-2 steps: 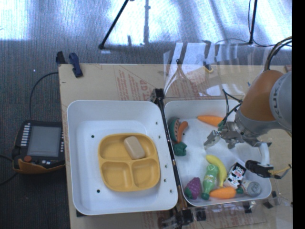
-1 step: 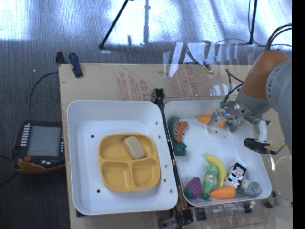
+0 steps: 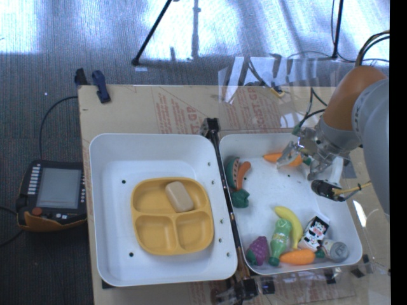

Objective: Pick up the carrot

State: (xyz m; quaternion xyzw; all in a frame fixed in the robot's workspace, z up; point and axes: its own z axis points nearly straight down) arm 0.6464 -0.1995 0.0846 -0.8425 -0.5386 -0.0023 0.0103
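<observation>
A small orange carrot (image 3: 282, 159) lies at the back of the right bin (image 3: 267, 183), near its far wall. My gripper (image 3: 296, 155) hangs right over the carrot's right end, reaching in from the right below the orange wrist band. The gripper body hides that end of the carrot, so I cannot say if it is touching it or holding it. A second orange, carrot-like piece (image 3: 297, 257) lies at the bin's front edge, far from the gripper.
The right bin also holds a green-and-orange toy (image 3: 236, 172), a green piece (image 3: 240, 199), a banana (image 3: 289, 221), a green bottle (image 3: 280, 237), purple grapes (image 3: 257, 250), a cow-print carton (image 3: 315, 232) and a can (image 3: 337, 251). The left bin (image 3: 114, 170) bears a yellow divided plate (image 3: 191, 234) with a beige block (image 3: 180, 196).
</observation>
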